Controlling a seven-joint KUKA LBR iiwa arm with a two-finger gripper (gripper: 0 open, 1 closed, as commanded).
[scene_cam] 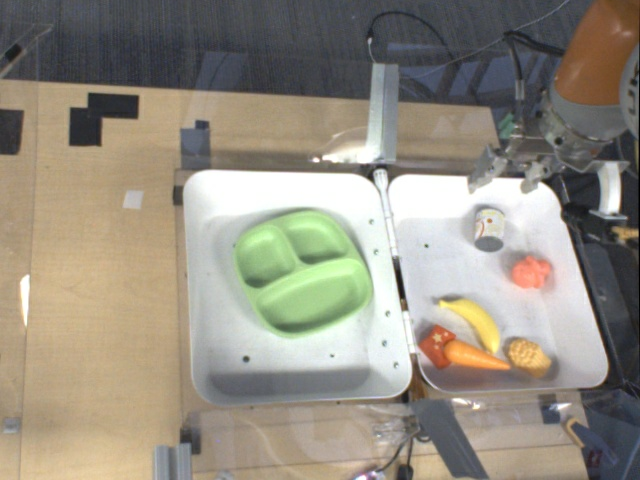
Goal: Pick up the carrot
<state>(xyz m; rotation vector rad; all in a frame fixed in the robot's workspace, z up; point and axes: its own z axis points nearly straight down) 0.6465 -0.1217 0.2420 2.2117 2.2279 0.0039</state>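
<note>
The orange carrot (pixel 478 357) lies near the front edge of the right bin (pixel 575 298), pointing right, between a red pepper (pixel 436 345) and a tan bumpy piece (pixel 528 356). My gripper (pixel 508 173) hangs above the bin's back edge, far behind the carrot, open with nothing between its fingers.
A yellow banana (pixel 473 321) lies just behind the carrot. A pink-red fruit (pixel 532 272) and a small white can (pixel 488 228) sit further back in the right bin. The left bin (pixel 210 268) holds a green divided plate (pixel 300 270). A metal post (pixel 384 108) stands behind the bins.
</note>
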